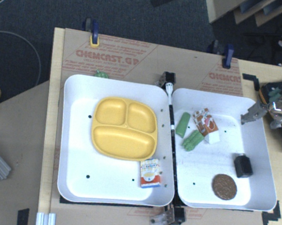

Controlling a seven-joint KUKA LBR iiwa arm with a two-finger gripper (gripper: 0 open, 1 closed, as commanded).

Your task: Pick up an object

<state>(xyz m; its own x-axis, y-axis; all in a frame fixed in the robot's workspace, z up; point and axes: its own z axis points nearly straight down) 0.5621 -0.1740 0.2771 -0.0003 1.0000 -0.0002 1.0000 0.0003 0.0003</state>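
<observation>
Camera view: parked at the right edge, nothing chosen

Camera view looks down on two white bins side by side on a brown board. I sit at the far right, my gripper (pixel 280 105) just off the far right corner of the right bin (pixel 260 152), outside its rim. Whether I am wide or narrow I cannot tell; the tip is a tangle of grey metal and cable at this angle, and nothing shows between my fingers. I judge I hang out here so the camera sees both bins unblocked before a pick is chosen.

Right bin holds the loose candidates. Two green pieces (pixel 188 132) lie near its left wall, touching or nearly so. Just to their right is a snack packet (pixel 205 124), red and white. A black block (pixel 243 166) lies alone toward the right wall, and a brown disc (pixel 224 187) lies near the front rim, close to the block but apart from it.

Left bin (pixel 74 141) carries a yellow tray (pixel 125 128) with three compartments, lying flat in the middle. A small carton (pixel 150 173) lies near the tray's near right corner.

The block and disc are nearest me and stand clear of neighbours, so I judge either the easier grab; the green pieces crowd each other and the packet.
</observation>
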